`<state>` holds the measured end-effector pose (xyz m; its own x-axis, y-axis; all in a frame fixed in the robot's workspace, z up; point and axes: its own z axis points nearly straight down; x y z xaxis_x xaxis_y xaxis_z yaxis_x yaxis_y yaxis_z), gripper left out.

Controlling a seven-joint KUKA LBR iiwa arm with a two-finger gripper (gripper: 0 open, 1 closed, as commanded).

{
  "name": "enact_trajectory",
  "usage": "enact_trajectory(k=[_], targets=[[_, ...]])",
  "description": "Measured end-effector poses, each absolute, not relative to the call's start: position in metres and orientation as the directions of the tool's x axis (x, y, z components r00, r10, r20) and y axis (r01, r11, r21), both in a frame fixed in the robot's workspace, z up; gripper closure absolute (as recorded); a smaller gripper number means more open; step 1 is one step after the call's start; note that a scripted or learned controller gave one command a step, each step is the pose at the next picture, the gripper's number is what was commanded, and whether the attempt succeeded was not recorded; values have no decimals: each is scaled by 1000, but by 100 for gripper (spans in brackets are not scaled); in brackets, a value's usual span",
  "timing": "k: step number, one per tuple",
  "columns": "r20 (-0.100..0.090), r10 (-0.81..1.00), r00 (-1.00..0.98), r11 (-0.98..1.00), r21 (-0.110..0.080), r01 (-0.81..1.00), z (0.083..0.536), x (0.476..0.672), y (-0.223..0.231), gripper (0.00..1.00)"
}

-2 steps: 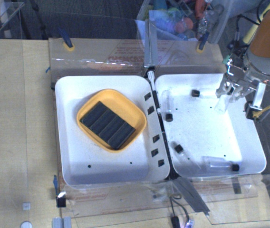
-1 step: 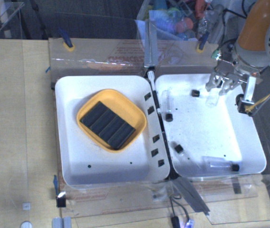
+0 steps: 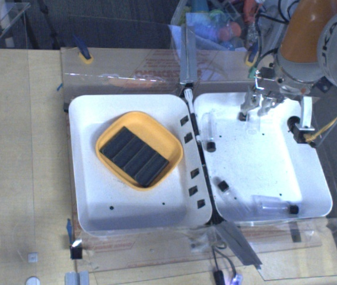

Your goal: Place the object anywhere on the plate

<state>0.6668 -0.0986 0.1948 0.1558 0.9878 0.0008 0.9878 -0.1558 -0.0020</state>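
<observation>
While the gripper (image 3: pixel 257 104) is hovering open and empty over the right bin (image 3: pixel 311 177), the black object (image 3: pixel 134 154) is lying on the yellow plate (image 3: pixel 159 130).

The arm (image 3: pixel 323 28) is cut off by the top and right edges. Clear items in the right bin (image 3: pixel 311 177) are too faint to identify.

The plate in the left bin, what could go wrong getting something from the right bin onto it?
1. The clear tubes in the right bin look see-through against white, so a grasp may miss.
2. The end effector is at the far rim, away from them.
3. The yellow plate already holds a dark ridged block, leaving little bare surface.
</observation>
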Motion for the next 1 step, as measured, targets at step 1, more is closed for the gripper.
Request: enact_trajectory(k=[1], targets=[[0, 1000, 31, -31, 3, 1000, 220, 667, -69, 100]])
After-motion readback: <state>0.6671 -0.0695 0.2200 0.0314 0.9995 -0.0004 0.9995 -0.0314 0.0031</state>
